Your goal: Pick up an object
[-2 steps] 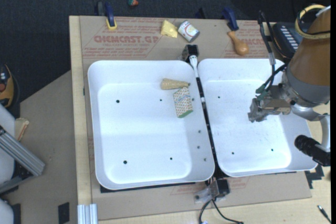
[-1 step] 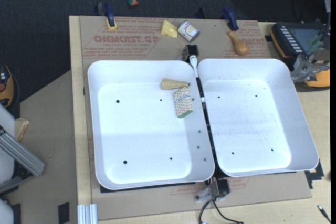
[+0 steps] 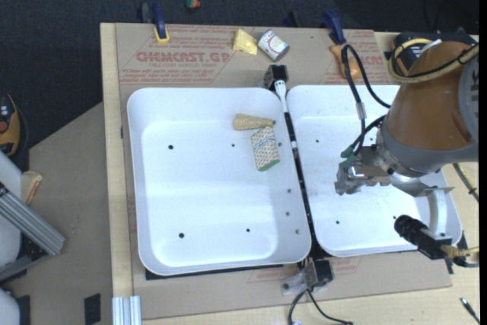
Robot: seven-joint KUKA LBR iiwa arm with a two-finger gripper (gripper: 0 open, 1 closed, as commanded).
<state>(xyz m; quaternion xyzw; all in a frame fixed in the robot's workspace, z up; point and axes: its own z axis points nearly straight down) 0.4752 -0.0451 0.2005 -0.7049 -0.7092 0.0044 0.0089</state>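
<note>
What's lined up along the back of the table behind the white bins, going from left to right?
Blue clamp → yellow scrap → small white box → second blue clamp.

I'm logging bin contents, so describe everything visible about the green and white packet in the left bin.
The packet is a flat, soft-looking pouch, white with a fine green pattern. It lies on the left bin's floor near its far right corner. Its upper end sits against or just short of a tan cone-shaped piece.
</note>
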